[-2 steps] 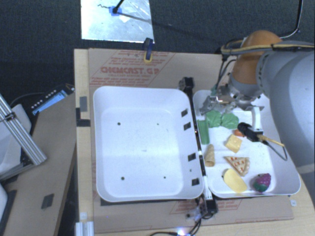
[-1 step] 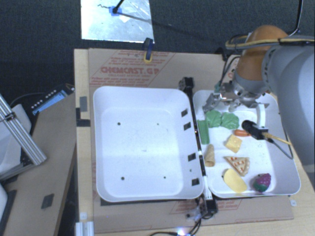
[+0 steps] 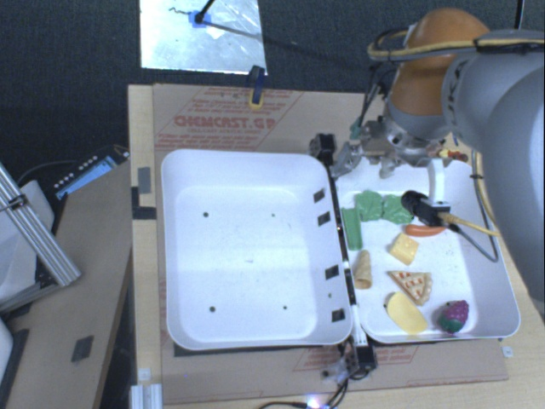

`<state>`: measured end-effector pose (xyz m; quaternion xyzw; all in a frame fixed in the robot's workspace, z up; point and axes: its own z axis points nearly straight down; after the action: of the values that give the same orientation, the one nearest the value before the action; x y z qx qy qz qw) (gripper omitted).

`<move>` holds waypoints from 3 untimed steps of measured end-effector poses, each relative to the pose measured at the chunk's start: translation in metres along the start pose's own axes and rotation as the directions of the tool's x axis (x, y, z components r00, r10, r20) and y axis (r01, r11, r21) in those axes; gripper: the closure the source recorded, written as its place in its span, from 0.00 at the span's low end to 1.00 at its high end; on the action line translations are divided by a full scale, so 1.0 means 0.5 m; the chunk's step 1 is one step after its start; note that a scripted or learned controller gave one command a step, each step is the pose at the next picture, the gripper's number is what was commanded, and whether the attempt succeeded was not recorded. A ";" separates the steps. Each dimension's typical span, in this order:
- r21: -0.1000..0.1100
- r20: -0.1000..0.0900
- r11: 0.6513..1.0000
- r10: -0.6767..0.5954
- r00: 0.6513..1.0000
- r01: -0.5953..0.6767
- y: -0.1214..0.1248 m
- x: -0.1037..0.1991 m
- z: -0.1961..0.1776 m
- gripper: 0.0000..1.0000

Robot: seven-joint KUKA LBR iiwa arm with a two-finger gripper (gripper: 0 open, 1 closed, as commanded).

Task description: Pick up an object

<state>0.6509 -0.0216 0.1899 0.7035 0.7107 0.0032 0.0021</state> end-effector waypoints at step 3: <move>0.003 -0.002 1.000 0.002 1.000 -0.002 -0.008 0.348 0.100 0.00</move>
<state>0.6455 0.1524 0.1400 0.7042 0.7100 0.0029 0.0003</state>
